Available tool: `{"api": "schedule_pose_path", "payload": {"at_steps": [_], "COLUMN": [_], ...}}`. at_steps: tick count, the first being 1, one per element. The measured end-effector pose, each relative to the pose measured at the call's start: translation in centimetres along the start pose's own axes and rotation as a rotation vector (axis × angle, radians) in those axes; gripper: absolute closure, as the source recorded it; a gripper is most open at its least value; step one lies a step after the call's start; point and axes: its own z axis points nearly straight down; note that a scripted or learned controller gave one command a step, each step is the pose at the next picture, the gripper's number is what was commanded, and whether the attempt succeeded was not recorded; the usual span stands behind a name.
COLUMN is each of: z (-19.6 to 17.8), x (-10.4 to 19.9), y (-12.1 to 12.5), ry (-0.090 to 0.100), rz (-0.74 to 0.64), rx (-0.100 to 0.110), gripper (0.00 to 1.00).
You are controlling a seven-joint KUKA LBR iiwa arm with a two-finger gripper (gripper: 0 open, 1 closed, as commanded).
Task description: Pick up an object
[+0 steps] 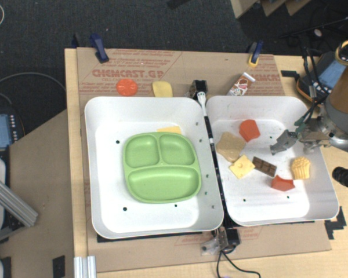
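Glossy red wedge (pixel 282 183), ridged yellow piece (pixel 300 168)

1. Red cube (pixel 249 130): a small orange-red block, lying near the back of the right bin (pixel 261 213).
2. Tan wedge (pixel 229 146): a beige, bread-like piece, lying flat at the bin's left side.
3. Cheese (pixel 242 167): a pale yellow chunk, just in front of the tan wedge and beside the chocolate.
4. Chocolate (pixel 264 167): a dark brown bar, lying flat and slanted near the bin's middle.
5. Red piece (pixel 282 183): a small, low red block, just in front of the chocolate's right end.
6. Yellow piece (pixel 300 168): a ridged, rounded item at the bin's right side, just behind the red piece.
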Motion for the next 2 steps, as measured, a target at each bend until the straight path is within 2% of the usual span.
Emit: {"api": "schedule_pose_path", "payload": {"at_steps": [1,2], "z": [11.0,9.4], "x": [0.5,0.4], "y": [-2.4,-2.1], "ry": [0.003,-0.002], "rz": [0.001,0.002], "rx": [0.009,-0.003], "gripper": [0.0,1.0]}}
